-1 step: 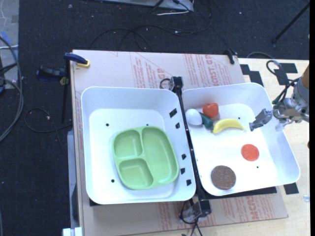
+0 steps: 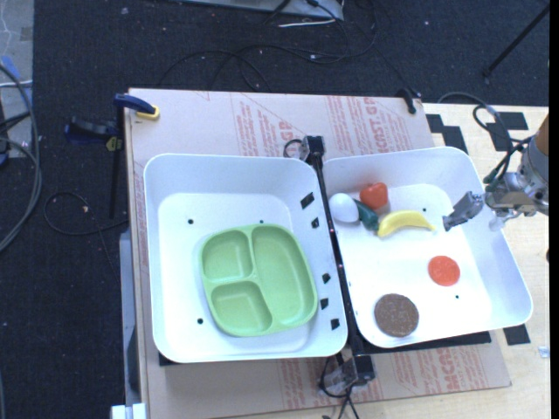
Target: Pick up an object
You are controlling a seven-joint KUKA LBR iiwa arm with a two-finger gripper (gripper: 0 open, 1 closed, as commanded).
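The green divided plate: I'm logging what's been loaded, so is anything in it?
Empty. The green divided plate lies flat in the left bin, and all three compartments show bare green.

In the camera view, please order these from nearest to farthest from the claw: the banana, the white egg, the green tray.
From the claw at the right bin's right side:
1. Banana, right bin, just to the claw's left in the image.
2. White egg, right bin's left edge.
3. Green tray, left bin.

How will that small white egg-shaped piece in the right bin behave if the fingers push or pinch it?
The small white egg-shaped piece looks smooth and rounded, so it may roll or squirt out of a pinch. It lies close against the red round piece and the right bin's inner wall, which could hinder a clean approach.
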